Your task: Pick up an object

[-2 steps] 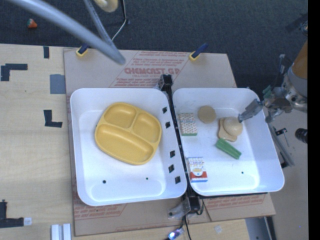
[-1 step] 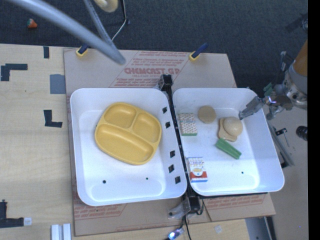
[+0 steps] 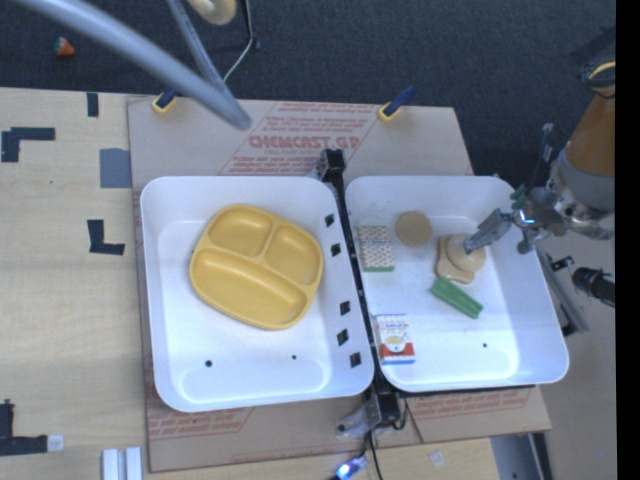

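Overhead, the gripper [image 3: 478, 238] reaches into the right bin [image 3: 520, 358] from its right rim, fingers too blurred to tell their spread or any hold. Its tip meets a tan block [image 3: 456, 262], partly covering it. A green piece [image 3: 456, 298] lies just below, a round tan disc [image 3: 413, 229] leftward.

We find even, bright overhead light; the white bins [image 3: 160, 268] show mild glare and soft shadows. Above them, a grey pole [image 3: 120, 38] is blurred.
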Tool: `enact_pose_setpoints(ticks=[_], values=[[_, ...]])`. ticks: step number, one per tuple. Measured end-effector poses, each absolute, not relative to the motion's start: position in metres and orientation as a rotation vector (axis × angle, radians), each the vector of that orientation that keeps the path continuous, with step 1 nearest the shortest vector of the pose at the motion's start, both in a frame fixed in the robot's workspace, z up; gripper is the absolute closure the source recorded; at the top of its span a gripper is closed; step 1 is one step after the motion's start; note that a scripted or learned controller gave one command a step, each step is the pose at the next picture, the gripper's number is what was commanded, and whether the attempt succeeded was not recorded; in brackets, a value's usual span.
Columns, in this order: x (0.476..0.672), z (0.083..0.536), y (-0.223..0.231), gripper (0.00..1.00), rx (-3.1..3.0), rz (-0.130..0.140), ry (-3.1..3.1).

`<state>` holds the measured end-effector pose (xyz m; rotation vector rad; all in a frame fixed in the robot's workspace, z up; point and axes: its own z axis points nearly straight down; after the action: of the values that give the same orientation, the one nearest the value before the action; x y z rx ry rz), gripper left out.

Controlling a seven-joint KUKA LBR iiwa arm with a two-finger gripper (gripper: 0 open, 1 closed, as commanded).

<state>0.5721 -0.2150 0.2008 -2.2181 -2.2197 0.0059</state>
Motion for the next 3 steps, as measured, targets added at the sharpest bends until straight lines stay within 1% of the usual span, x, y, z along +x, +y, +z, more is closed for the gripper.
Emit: enact_pose_setpoints(ticks=[1, 2, 3], values=[[0.577, 0.140, -0.210, 0.00, -2.216, 0.006, -2.221], [0.577, 0.086, -0.209, 0.00, -2.219, 0.005, -2.223], [0.578, 0.099, -0.208, 1.00, -2.218, 0.001, -2.225]])
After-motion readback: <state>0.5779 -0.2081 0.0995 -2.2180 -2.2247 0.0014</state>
